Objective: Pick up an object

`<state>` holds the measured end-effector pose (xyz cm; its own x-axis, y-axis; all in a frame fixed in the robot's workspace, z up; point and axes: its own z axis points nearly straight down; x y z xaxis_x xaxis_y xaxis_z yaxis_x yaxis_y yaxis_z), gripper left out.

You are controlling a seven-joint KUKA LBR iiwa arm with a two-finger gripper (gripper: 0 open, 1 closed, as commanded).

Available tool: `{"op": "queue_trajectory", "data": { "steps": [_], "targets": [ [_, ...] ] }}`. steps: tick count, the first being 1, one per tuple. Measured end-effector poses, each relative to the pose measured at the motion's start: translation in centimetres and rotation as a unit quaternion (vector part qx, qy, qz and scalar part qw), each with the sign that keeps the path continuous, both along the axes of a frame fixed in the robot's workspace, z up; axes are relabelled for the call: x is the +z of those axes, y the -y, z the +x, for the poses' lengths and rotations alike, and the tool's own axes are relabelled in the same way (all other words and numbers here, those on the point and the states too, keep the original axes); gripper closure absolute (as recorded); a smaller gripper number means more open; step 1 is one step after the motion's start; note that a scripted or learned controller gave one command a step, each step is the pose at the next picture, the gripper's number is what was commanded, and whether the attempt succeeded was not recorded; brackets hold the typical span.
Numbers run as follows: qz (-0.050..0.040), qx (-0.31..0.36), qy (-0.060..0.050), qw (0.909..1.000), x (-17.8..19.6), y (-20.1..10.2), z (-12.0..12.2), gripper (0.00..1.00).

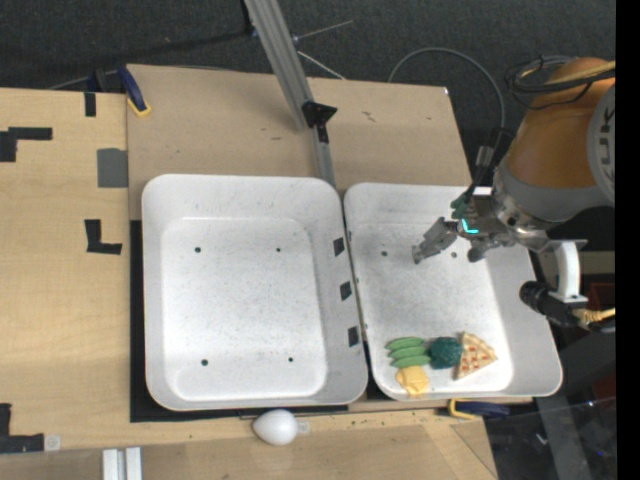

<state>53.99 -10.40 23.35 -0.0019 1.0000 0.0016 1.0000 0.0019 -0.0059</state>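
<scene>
Two white bins sit side by side on the bench point(230, 128). The right bin point(400, 208) holds four items at its near edge: green pods point(406, 349), a yellow piece point(412, 378), broccoli point(444, 350) and a pizza slice point(473, 354). The tool point(452, 245), spread and pinching nothing, hangs over that bin's bare far half. A white egg point(275, 427) lies on the bench's near edge.

Probably a robotics lab: taped plywood bench point(60, 218), white bins point(160, 268).

pale wooden bench point(60, 298) on dark grey floor point(120, 13).
</scene>
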Motion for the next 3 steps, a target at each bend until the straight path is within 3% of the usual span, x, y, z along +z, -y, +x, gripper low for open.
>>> {"op": "queue_trajectory", "data": {
  "steps": [1,3],
  "targets": [
    [-0.0002,0.001,0.002,1.0,0.2,0.0,0.1,0.0],
    [-0.0004,0.0,-0.001,1.0,-9.5,-1.3,-0.5,0.0]
  ]
}}
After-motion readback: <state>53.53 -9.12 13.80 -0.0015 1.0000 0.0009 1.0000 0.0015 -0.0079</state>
